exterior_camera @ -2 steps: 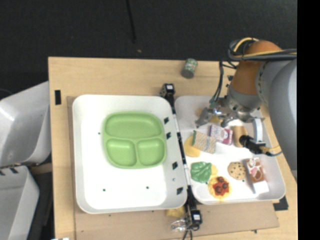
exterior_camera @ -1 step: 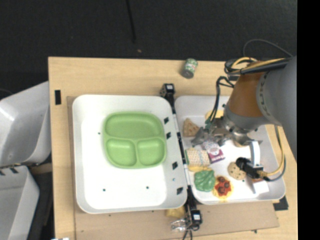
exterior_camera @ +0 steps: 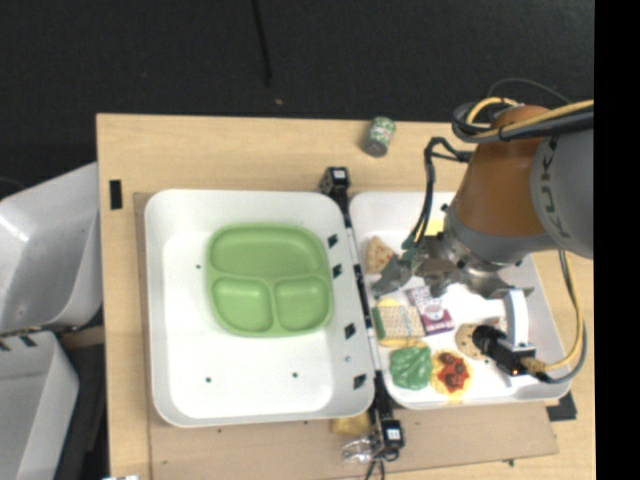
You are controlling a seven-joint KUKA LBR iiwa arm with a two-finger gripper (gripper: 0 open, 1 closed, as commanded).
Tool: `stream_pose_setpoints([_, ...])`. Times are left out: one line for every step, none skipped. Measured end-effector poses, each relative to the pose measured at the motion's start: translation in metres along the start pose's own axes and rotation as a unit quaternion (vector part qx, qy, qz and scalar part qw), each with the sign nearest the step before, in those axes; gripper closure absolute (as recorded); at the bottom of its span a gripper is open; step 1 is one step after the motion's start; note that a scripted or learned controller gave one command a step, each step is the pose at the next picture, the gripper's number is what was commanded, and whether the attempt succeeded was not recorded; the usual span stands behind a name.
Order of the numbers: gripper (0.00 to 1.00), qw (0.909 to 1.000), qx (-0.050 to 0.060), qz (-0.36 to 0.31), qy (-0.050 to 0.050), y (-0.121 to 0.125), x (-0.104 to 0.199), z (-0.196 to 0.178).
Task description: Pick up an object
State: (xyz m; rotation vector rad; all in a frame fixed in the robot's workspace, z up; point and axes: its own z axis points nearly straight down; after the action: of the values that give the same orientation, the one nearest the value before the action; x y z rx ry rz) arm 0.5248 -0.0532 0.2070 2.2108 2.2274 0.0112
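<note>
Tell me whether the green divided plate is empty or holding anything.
Empty. The green plate lies flat in the left bin, and all three of its compartments show bare green. The small items lie in the right bin.

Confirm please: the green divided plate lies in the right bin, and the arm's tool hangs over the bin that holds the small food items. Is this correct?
Not quite. The camera view shows the green divided plate in the left bin, not the right one. The rest stands: the tool hangs over the right bin, which holds the small food items.
</note>
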Motion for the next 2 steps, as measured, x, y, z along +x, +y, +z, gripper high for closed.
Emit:
stream_pose_setpoints([0.0, 1.0, -0.001, 0.0, 0.0, -0.0337, 0.0521, -0.0851])
stream_pose_setpoints([1.0, 1.0, 0.002, 0.001, -0.002, -0.0325, 0.0481, -0.0907])
